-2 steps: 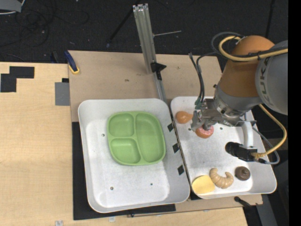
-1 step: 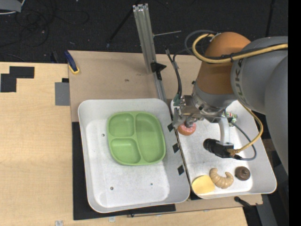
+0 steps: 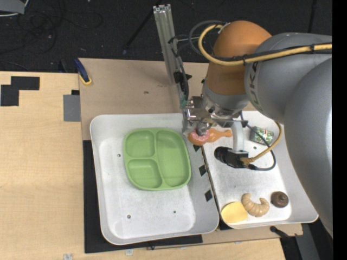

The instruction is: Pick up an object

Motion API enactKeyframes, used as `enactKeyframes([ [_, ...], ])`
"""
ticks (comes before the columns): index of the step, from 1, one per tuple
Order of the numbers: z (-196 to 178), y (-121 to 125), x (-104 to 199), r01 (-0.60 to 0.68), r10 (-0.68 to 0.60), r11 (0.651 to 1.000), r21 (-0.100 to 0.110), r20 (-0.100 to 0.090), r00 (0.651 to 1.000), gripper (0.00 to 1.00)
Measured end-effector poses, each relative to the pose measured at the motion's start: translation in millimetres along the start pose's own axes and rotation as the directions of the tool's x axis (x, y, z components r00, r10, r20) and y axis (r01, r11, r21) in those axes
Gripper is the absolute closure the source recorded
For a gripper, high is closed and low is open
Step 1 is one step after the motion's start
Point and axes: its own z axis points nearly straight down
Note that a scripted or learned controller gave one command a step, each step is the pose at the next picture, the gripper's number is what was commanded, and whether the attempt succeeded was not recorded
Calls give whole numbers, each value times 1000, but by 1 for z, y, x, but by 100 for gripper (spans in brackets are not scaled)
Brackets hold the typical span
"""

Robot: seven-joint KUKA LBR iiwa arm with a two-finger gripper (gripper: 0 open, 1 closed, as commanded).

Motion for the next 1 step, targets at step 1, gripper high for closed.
enactKeyframes([
  [1, 9, 26, 44, -2, 2, 1000, 1, 2, 1000, 100],
])
